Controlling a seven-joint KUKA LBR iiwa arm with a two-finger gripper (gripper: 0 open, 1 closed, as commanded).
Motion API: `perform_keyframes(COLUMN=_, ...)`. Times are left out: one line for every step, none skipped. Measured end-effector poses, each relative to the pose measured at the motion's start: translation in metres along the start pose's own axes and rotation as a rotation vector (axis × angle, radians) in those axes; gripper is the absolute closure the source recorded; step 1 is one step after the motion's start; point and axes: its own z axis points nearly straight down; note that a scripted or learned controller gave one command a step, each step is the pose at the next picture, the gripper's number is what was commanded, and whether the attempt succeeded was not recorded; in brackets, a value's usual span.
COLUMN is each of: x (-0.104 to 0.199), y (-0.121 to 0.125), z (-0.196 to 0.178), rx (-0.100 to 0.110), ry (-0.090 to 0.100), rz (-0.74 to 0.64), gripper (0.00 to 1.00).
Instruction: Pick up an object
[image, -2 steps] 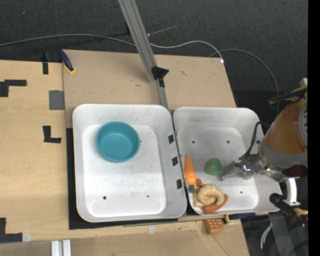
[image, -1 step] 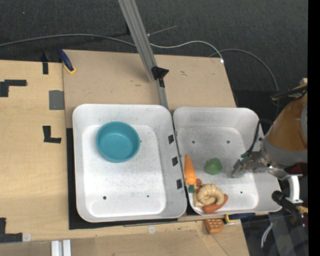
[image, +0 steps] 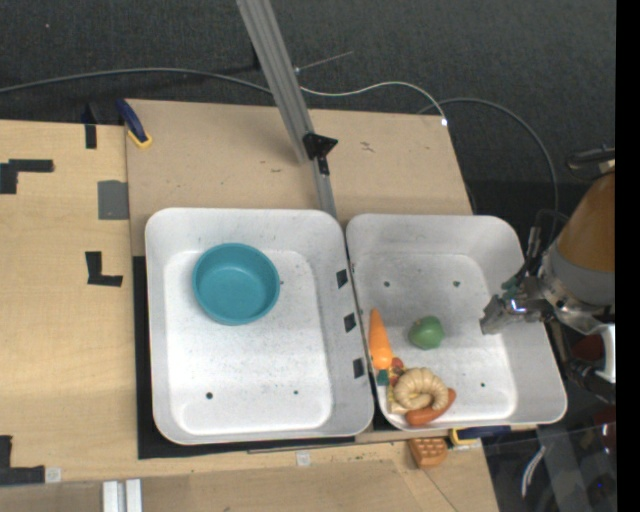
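Note:
In the right bin (image: 470, 240) lie a small green ball (image: 427, 333), an orange carrot (image: 380, 342) along the left wall, and a tan croissant-like piece (image: 417, 388) with a red-orange sausage (image: 435, 408) under it at the front. A teal bowl (image: 236, 283) sits in the left bin (image: 180, 390). My gripper (image: 503, 310) hangs over the right bin's right side, to the right of the green ball and apart from it. I see nothing between its fingers.
A grey metal pole (image: 285, 80) slants down from the top toward the gap between the bins. Cables run across the dark floor at the back. A small orange block (image: 428, 452) lies just outside the right bin's front rim.

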Motion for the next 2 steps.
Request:
perform_keyframes(x=0.0079, y=0.0079, z=-0.0562, rx=-0.001, ry=0.000, rz=-0.001, gripper=1.00)
perform_keyframes(x=0.0084, y=0.0084, z=-0.0634, rx=0.004, ry=0.002, rz=0.000, gripper=1.00)
